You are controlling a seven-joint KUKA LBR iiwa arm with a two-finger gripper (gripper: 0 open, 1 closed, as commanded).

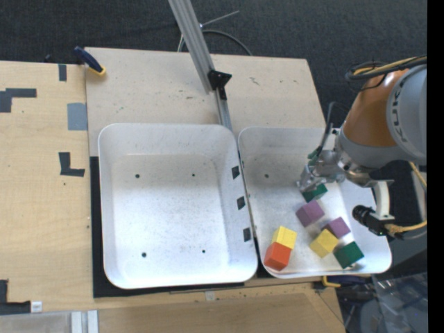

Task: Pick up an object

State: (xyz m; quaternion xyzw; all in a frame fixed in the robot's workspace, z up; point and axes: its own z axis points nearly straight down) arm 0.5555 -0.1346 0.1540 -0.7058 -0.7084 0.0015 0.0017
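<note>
The right bin holds several small blocks: two purple ones, two yellow ones, an orange one and a green one. My gripper hangs low over the bin's right side, just above the upper purple block. A small green piece shows right at its tip. The arm's wrist hides the fingers, so their state is unclear.
The left bin lies beside the right one, with a black divider strip between them. A slanted metal bar crosses the bench behind the bins. A blue and yellow clamp sits at the far left.
</note>
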